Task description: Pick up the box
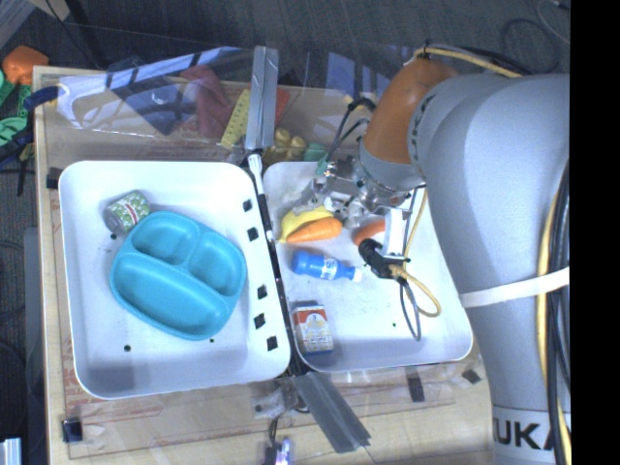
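Two white bins sit side by side on the counter (58, 395), meeting along a central edge. The left bin (87, 356) holds a blue sectioned tray (179, 274) lying across its middle, and a small green-patterned can (127, 209) lies on its side just beyond the tray's far left corner, close to it or touching.

The right bin (436, 342) holds the box (312, 326), a small red and white carton lying flat near the front left corner, close to the central edge and apart from the other things. Farther in, a blue bottle (323, 266) with a white cap lies on its side. Beyond it a yellow and orange fruit-shaped toy (310, 227) rests near the middle, with a smaller orange piece (368, 231) to its right. A black and yellow cable (412, 294) loops down over the bin floor to the right of the bottle.

The grey arm (494, 192) with its orange band (402, 105) fills the right side and reaches over the far part of the right bin. Its pincer (347, 201) hangs just above the fruit toy and the orange piece, well apart from the box, with the bottle lying between them. Whether the pincer is apart or together I cannot tell, since the wrist and wiring crowd it.

Beyond the bins lie clear plastic sheets (145, 95) and a cluttered mix of things.
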Available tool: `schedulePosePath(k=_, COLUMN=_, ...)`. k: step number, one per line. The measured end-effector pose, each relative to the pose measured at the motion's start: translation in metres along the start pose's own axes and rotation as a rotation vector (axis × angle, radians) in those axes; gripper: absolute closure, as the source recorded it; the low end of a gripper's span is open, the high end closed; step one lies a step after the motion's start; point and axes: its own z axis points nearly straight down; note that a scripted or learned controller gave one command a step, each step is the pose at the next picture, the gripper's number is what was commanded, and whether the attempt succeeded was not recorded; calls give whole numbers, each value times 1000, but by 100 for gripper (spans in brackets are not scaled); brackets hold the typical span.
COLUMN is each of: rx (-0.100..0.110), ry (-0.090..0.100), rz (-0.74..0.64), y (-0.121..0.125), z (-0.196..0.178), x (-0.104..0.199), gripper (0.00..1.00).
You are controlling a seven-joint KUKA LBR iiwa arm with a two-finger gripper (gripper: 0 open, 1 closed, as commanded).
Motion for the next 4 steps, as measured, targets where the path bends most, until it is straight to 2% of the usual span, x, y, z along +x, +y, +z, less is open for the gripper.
schedulePosePath(k=1, rx=2, ry=1, rz=-7, y=1, z=-10, x=2, gripper=100)
schedulePosePath(k=2, rx=2, ry=1, rz=-8, y=0, z=-10, x=2, gripper=0)
schedulePosePath(k=3, rx=6, ry=1, rz=-13, y=0, z=-18, x=3, gripper=100)
schedulePosePath(k=4, rx=6, ry=1, rz=-14, y=0, z=-18, x=3, gripper=0)
